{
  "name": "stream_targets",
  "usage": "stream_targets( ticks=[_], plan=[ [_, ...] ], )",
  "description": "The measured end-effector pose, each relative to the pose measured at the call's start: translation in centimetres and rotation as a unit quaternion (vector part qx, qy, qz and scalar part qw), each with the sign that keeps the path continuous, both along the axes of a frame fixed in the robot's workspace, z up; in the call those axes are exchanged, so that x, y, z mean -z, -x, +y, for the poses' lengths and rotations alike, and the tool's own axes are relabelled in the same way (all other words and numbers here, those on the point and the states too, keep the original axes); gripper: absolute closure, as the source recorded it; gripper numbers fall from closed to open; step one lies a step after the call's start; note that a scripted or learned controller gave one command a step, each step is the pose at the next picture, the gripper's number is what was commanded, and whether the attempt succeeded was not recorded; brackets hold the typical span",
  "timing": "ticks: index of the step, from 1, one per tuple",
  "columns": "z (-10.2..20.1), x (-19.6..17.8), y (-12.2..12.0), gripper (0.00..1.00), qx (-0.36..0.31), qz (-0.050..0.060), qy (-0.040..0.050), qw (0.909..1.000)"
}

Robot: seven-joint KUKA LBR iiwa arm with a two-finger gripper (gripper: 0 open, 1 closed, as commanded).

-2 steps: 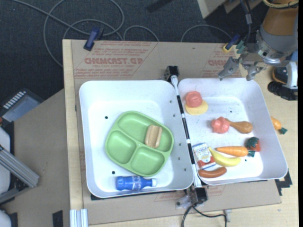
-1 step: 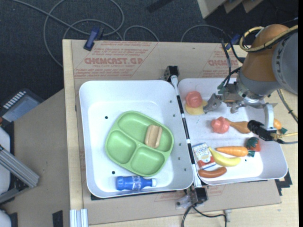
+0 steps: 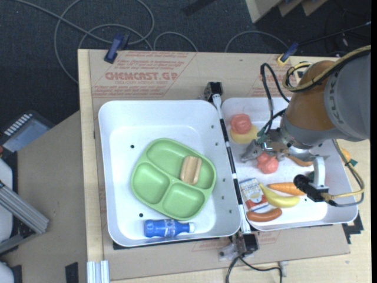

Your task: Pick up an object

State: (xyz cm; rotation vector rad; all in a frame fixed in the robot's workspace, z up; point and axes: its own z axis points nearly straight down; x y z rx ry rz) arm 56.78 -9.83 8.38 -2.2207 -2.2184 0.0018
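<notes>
A: Where was the gripper point(image 3: 263, 152)?
B: Low in the right bin point(image 3: 336, 214), at a small red fruit point(image 3: 268, 164). Whether it was gripping the fruit, I couldn't tell.

A: What else lay in that bin?
B: A pink-and-yellow toy point(image 3: 241, 127) near the far left corner. Toward the front, a carrot point(image 3: 284, 188) just behind a banana point(image 3: 280, 198), a small packet point(image 3: 253, 193) to their left, and a sausage point(image 3: 264, 214) nearest the front wall.

A: And the left bin point(image 3: 112, 122)?
B: A green divided plate point(image 3: 171, 178) with a bun point(image 3: 190, 170) in its far right compartment. A blue bottle point(image 3: 168, 228) lay on its side in front of the plate.
</notes>
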Motion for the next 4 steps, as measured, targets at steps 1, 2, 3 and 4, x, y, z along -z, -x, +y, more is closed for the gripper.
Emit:
stream_targets(
  ticks=[1,2,3,4],
  plan=[
    [0.0,-1.3,-0.3,1.00,0.000,-0.005,0.0008,1.0000],
    [0.0,-1.3,-0.3,0.00,0.000,-0.005,0.0007,1.0000],
    [0.1,0.0,4.6,0.00,0.000,0.000,0.0003,1.0000],
    [0.1,-1.1,4.4,1.00,0.000,-0.003,0.0004,1.0000]
  ],
)
